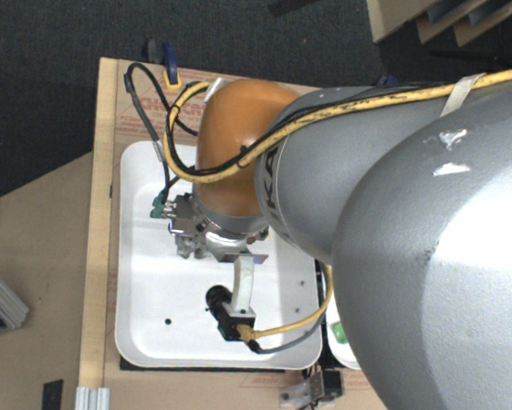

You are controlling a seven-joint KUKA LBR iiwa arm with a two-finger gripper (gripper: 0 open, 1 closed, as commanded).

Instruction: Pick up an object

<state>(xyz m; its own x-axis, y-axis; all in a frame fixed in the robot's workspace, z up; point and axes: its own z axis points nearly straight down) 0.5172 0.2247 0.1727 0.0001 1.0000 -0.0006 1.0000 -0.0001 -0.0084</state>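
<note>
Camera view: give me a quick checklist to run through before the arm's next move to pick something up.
1. Arm position: ok. The gripper hangs over the middle of the left bin.
2. Target beneath the gripper: cannot tell. The wrist hides the bin floor under it.
3. Anything held: cannot tell, hidden by the wrist.
4. Other candidate: not ok. A green thing in the right bin is mostly behind the arm and away from the gripper.
5. Left bin seated on the bench: ok, it lies flat within the bench's edges.
</note>
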